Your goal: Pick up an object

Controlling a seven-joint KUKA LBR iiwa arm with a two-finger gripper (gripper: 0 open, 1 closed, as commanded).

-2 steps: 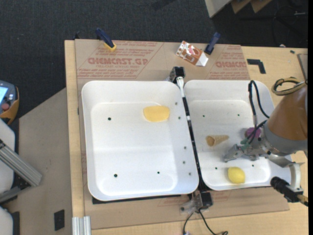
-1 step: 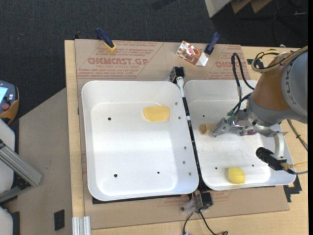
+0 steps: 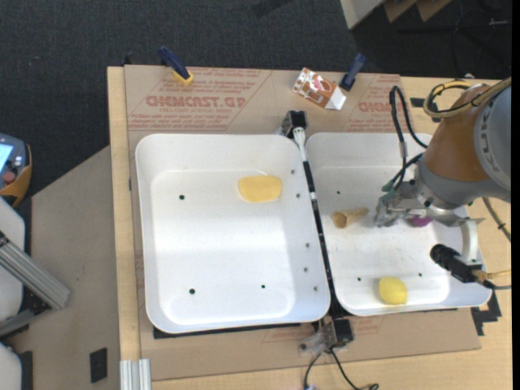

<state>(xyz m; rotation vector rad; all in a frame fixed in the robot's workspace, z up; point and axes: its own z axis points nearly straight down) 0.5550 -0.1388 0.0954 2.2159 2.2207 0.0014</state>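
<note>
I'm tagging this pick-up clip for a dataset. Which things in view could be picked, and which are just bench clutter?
Belongs to the job:
- yellow oval piece in the left bin
- small brown piece and yellow lump in the right bin
- the hand, low in the right bin

Lying about:
- red-and-white packet
- two blue clamps

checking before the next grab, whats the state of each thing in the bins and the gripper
yellow disc: flat in the left bin, untouched
brown piece: loose on the right bin floor, left of the gripper
yellow lump: near the right bin's front rim
gripper: low in the right bin
</note>
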